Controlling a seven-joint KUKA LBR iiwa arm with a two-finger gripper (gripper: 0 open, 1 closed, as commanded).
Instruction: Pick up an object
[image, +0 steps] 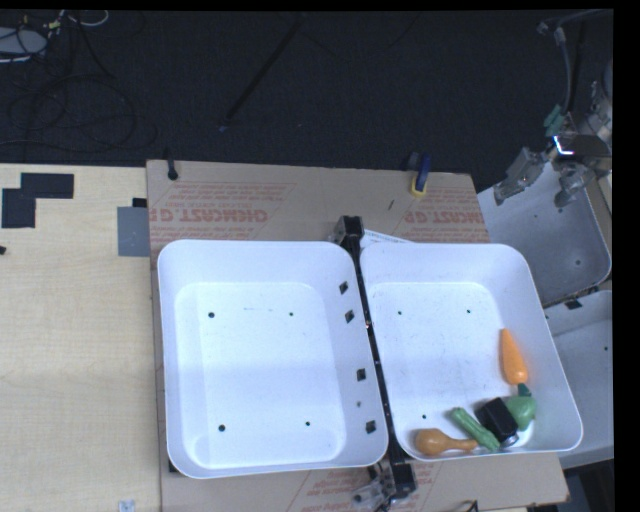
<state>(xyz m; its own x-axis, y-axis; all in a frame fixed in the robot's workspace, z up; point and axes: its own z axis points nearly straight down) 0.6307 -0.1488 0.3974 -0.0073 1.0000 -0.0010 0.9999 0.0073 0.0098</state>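
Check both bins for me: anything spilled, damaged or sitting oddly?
Nothing spilled or visibly damaged. The objects are all crowded into the right bin's near right corner: an orange carrot-like piece, a black block, green pieces and a tan gourd shape, some touching.

Two shallow white plastic bins sit side by side on the worktop: a left bin (180, 300) and a right bin (440, 265). The right bin contains five small objects, clustered in its near right corner: one orange carrot-shaped toy (513, 357), one pale orange pear-shaped toy (442, 441), one flat green stick-like piece (473, 426), one black blocky object (497, 419), and one rounded green toy (522, 407). Under the bins lies one brown cardboard sheet (260, 205), with one blue and yellow clamp (421, 174) at its far edge.
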